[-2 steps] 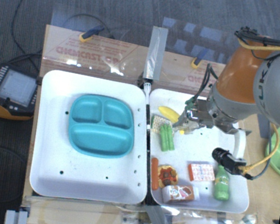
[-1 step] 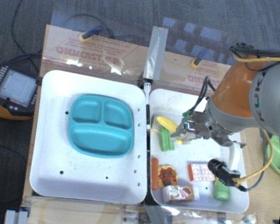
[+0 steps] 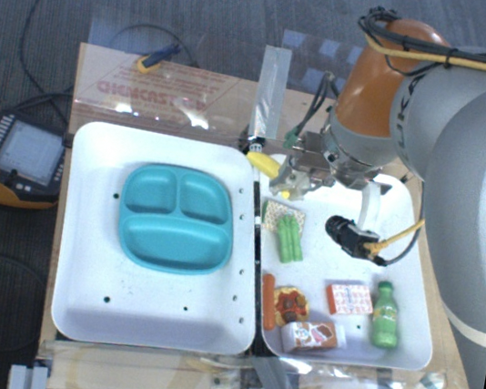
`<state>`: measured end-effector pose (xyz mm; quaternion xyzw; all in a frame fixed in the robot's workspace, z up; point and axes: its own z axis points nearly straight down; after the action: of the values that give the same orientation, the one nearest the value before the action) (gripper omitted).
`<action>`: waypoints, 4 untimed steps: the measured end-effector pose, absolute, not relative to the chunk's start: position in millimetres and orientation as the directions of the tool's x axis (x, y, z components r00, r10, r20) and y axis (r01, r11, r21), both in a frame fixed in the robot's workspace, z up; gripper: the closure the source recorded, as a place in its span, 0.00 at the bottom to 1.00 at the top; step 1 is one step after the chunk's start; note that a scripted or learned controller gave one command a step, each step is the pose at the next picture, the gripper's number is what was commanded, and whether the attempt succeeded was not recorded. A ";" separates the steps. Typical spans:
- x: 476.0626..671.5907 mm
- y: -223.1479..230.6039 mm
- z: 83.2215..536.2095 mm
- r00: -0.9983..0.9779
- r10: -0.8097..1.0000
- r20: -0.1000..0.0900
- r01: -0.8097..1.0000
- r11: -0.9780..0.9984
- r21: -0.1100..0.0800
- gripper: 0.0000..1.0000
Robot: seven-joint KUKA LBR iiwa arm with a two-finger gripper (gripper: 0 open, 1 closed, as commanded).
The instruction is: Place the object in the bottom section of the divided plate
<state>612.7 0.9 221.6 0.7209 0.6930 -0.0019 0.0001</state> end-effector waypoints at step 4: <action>619.5 134.5 120.6 -0.304 0.953 0.000 0.953 0.304 -0.002 0.00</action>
<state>619.5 134.5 120.6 0.5898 0.8076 -0.0007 -0.0004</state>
